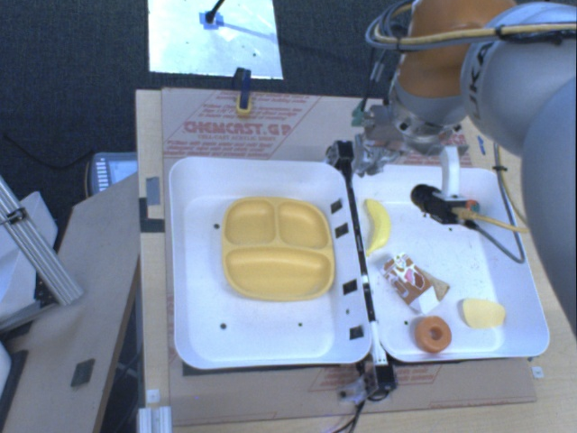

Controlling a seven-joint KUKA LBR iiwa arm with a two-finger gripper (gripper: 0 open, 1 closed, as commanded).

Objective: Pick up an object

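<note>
Yellow three-compartment plastic tray (pixel 275 247) lay mid left white bin (pixel 194 327). Yellow clamp (pixel 243 96) gripped the cardboard sheet's (pixel 297 120) far edge. Shiny metal plate (pixel 215 25) lay beyond the bench's far edge.

Yellow tray (pixel 275 246) in the white left bin (pixel 194 269); right of it, yellow banana (pixel 379 225), orange donut (pixel 433 334).

The claw (pixel 374 156) hangs over the right bin's (pixel 518 327) far-left corner, just beyond the banana (pixel 378 225).
</note>
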